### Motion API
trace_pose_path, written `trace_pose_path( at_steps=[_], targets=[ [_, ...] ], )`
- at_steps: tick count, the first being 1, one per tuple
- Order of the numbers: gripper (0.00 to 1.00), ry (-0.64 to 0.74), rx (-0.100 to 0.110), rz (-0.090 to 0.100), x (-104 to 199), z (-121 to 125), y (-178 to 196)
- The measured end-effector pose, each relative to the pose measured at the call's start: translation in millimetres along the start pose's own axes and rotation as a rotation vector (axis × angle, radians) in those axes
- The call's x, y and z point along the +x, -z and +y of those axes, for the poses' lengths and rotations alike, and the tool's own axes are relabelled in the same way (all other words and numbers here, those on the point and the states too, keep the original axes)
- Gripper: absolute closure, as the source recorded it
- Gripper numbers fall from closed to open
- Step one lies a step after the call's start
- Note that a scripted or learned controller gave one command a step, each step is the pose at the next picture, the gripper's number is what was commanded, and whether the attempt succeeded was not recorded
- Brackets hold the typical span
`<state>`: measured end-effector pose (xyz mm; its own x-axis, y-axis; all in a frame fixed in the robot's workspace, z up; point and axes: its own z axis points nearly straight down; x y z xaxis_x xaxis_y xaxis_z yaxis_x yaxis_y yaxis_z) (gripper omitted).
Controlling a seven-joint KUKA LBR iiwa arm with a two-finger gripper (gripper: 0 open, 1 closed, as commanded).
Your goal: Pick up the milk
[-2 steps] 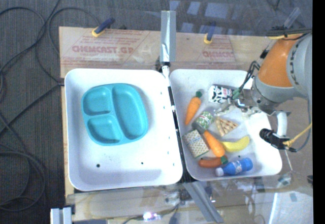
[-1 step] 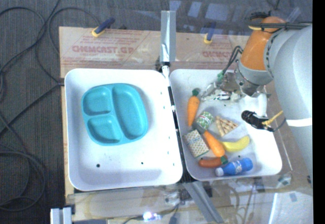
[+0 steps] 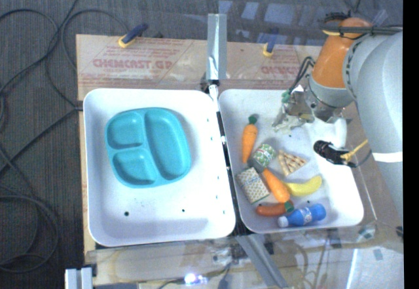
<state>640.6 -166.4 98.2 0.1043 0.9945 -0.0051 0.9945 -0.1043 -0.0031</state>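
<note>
One gripper (image 3: 289,118) above right bin (image 3: 340,215), apart from milk (image 3: 252,185)

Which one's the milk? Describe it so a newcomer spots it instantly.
Start at the right-hand bin, the one crowded with toy food. The milk is the small boxy carton near that bin's left wall, below the green can. It is the only pale, square-edged item; beside it are orange carrots and a yellow banana.

The grey arm (image 3: 383,94) is reaching in from the right, its orange band (image 3: 330,61) sitting just above the down-pointing gripper (image 3: 288,120)
</note>
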Motion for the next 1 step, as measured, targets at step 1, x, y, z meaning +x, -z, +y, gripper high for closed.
trace_pose_path(
  at_steps=[1],
  targets=[
    [0.0,0.0,0.001,-0.001,0.0,-0.2,-0.2]
  ],
)
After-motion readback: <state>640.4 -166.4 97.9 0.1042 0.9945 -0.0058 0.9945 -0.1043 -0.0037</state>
